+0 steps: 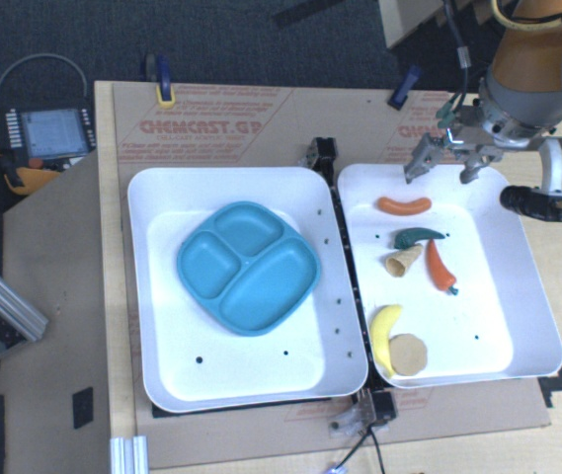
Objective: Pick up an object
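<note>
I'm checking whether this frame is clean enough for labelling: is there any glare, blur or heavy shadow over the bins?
Camera view: even, soft lighting; the white right bin and left bin are bright but not blown out; the blue plate casts only a faint shadow; the small items, like the sausage, look sharp; the gripper is slightly soft.

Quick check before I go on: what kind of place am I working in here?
Most likely a robot lab test bench, not a kitchen: two white bins clamped to a labelled board, toy food like a banana, and a control pendant beside it.
</note>
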`<state>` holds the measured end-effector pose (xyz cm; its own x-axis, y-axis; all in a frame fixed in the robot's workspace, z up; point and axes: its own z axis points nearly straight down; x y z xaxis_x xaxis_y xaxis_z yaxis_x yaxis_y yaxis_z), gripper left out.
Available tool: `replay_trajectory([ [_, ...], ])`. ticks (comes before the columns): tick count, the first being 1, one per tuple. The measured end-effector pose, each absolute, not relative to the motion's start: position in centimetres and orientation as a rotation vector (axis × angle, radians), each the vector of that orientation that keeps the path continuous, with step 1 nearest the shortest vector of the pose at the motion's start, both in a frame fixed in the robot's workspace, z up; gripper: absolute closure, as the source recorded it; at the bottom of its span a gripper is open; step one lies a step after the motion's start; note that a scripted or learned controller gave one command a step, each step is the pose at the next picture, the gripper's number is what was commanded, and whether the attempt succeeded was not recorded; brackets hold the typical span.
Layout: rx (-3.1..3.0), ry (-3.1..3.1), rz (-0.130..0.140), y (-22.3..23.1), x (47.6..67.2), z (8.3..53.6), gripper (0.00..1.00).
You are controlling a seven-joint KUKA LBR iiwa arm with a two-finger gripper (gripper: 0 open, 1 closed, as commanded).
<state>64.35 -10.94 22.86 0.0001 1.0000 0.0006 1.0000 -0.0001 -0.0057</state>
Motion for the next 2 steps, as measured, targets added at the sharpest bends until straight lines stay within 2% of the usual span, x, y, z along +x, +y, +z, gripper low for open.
replay_trajectory([
  [1,-2.219,-2.221,0.002,-10.0,64.9,18.0,0.00],
  [2,-2.217,-2.217,0.007,-9.7,64.5,11.6,0.00],
])
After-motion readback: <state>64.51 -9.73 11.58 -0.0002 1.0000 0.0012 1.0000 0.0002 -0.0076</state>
